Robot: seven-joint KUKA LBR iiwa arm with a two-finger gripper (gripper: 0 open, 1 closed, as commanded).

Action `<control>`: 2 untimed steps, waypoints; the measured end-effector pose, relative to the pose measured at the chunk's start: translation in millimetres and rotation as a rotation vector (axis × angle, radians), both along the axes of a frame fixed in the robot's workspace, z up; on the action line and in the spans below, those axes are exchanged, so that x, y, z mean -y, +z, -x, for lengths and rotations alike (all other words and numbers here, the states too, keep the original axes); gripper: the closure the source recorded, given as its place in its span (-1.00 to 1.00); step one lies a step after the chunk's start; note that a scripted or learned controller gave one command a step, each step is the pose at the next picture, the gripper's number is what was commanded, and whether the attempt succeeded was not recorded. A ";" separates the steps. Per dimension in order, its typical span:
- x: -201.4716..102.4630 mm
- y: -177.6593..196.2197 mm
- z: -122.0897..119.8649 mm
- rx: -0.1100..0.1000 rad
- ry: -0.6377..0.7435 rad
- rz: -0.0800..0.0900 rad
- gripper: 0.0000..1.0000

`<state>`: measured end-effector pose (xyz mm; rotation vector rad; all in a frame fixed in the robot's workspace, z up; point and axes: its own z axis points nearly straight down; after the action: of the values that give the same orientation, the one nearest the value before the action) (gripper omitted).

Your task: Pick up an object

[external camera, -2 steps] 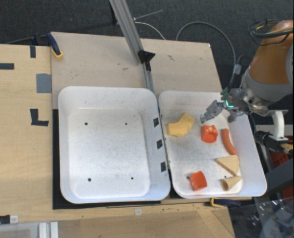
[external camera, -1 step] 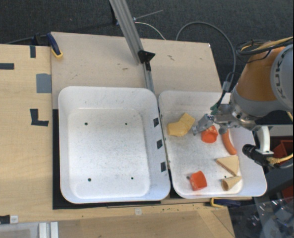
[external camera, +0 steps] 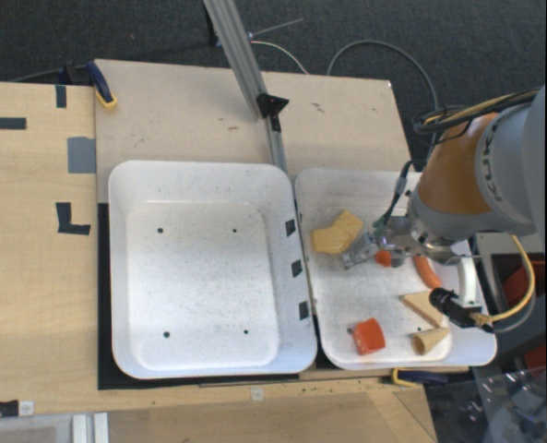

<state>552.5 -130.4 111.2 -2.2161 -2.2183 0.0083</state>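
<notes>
Red block (external camera: 368, 337) lies well apart from fingers (external camera: 354, 258); their state unclear.

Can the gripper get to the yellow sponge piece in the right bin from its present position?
Probably yes. The gripper sits just beside the yellow sponge piece, in the same right bin, and nothing lies between them.

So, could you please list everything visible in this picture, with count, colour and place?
bins: 2, white, side by side on the bench
sponge-like block: 1, yellow, right bin, upper left
red block: 1, red-orange, right bin, near front edge
wedge pieces: 2, tan, right bin, front right
orange stick: 1, orange, right bin, by the claw
clamp: 1, blue and yellow, bench back left
arm: 1, grey and orange, from right
claw: 1, over right bin beside the yellow block
</notes>
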 end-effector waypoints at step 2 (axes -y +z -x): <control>-0.8 -11.4 -0.6 0.008 0.001 0.001 1.00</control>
<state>553.1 -129.6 99.8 -2.2196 -2.2246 0.0004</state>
